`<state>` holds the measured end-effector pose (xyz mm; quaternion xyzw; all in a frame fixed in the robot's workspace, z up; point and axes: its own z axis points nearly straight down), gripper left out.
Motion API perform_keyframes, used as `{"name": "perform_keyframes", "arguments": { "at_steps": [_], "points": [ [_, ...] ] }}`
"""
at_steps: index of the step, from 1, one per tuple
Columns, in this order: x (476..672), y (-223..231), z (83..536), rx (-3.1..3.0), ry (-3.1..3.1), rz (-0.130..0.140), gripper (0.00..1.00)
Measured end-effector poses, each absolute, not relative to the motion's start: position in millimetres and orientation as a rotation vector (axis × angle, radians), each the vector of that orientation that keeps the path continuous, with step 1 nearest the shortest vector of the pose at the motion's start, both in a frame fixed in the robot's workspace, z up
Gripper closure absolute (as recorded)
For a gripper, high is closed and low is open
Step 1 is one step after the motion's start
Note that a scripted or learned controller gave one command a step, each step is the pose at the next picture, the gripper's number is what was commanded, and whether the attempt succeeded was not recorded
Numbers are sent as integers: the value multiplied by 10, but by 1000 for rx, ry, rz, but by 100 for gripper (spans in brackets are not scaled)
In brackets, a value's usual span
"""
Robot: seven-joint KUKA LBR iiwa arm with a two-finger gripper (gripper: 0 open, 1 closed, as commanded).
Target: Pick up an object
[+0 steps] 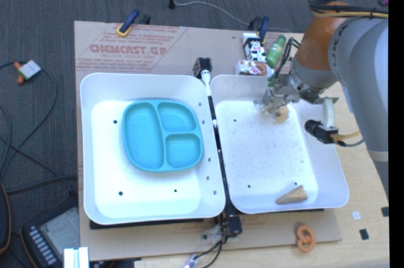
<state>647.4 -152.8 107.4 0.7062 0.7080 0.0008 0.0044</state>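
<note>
My gripper (273, 101) is low over the far right part of the right bin (328, 188), near its back wall. A small tan piece (281, 113) shows right under the gripper's tip, touching or nearly touching it; I cannot tell whether it is gripped. A tan wedge-shaped piece (292, 195) lies on the bin floor near the front right corner, far from the gripper.
The left bin (95, 197) holds a blue divided plate (162, 135). Behind the right bin are a green object (275, 52) and a small printed box (254, 62). An orange ring (305, 237) lies on the board in front. Clamps sit along the board's back edge.
</note>
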Motion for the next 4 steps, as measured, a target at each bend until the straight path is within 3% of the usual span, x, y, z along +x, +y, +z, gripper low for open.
{"name": "perform_keyframes", "arguments": {
  "at_steps": [1, 2, 3, 4],
  "points": [
    [6472, -1529, 1072, 2213, 2218, 2, 0],
    [5685, -1224, 878, 2219, 2216, 5, 0],
    [6460, -1074, 925, 2219, 2222, 0, 0],
    [6459, -1074, 1020, 2219, 2223, -2, 100]
  ]
}}
